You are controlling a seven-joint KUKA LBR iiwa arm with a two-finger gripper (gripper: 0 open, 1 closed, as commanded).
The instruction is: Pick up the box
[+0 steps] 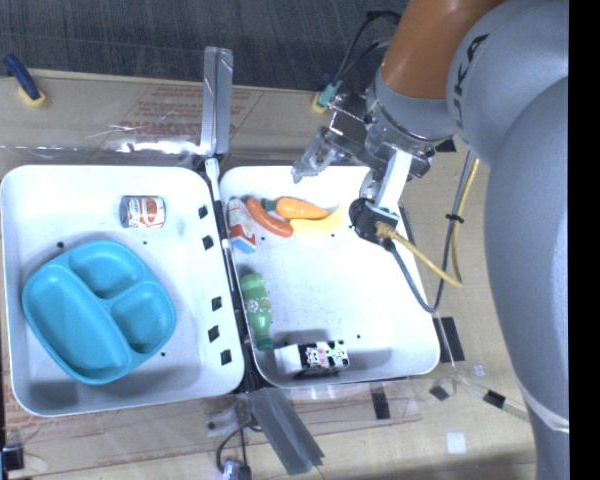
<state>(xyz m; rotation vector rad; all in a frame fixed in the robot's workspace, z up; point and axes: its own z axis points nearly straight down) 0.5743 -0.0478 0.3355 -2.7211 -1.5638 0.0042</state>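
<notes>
A small black-and-white patterned box (323,356) lies near the front wall of the right bin (380,308). A red, white and blue carton (242,226) leans against that bin's left wall. My gripper (308,166) hangs over the back edge of the right bin, just above and behind an orange carrot-like piece (302,208). It is well away from the patterned box and a short way right of the carton. Nothing shows in its grasp.
A red sausage-like piece (270,220) and a yellow piece (325,223) lie beside the carrot. A green bottle (257,310) lies along the right bin's left wall. The left bin (40,193) holds a small can (143,211) and a blue divided plate (95,310).
</notes>
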